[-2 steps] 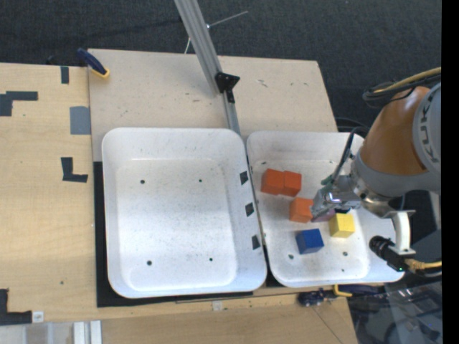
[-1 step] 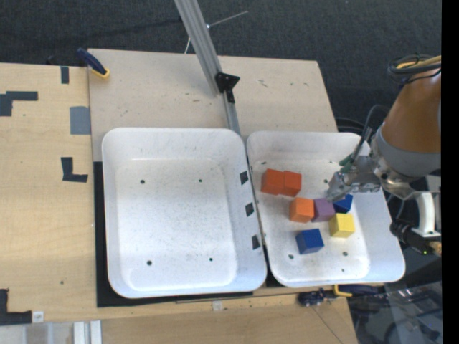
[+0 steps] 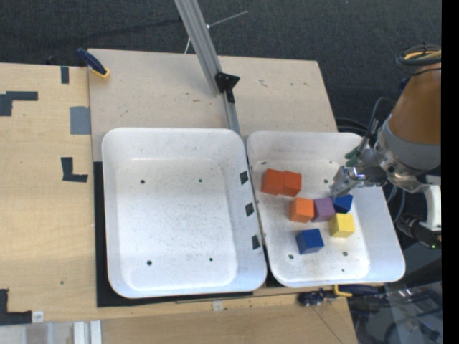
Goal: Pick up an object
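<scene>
Six blocks sit in the right bin (image 3: pixel 380 260), all loose: one long orange-red block (image 3: pixel 280 182), one orange cube (image 3: pixel 303 209), one purple cube (image 3: pixel 324 208), two blue cubes (image 3: pixel 343 203) (image 3: pixel 310 240) and one yellow cube (image 3: pixel 343 225); the left bin (image 3: pixel 122 192) sits just beside it. Step in hand looks like the approach, with the gripper (image 3: pixel 343 185) low over the upper blue cube and nothing seen held. Finger spread cannot be told, so the next move calls for a settled descent onto one cube without nudging its close neighbours.
</scene>
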Available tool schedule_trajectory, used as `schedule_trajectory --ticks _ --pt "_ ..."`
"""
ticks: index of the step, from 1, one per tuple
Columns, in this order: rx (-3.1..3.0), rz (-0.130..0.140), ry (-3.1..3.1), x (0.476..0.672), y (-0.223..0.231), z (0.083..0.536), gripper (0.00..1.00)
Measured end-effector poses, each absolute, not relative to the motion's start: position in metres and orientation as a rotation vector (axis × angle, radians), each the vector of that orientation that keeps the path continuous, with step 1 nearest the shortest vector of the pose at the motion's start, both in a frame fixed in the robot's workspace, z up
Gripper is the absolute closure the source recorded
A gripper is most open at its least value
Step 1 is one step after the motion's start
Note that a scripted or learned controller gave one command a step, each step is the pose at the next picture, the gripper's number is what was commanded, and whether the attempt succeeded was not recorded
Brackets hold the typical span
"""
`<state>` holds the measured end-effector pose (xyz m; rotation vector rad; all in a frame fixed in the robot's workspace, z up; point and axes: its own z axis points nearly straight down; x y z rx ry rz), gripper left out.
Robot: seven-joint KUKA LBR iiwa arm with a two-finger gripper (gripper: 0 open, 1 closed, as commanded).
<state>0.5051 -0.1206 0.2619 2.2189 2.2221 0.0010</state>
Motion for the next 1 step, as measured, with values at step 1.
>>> schedule_trajectory --ticks 1 --pt "2.216 0.001 2.229 0.5182 -0.0734 0.2629 1.0"
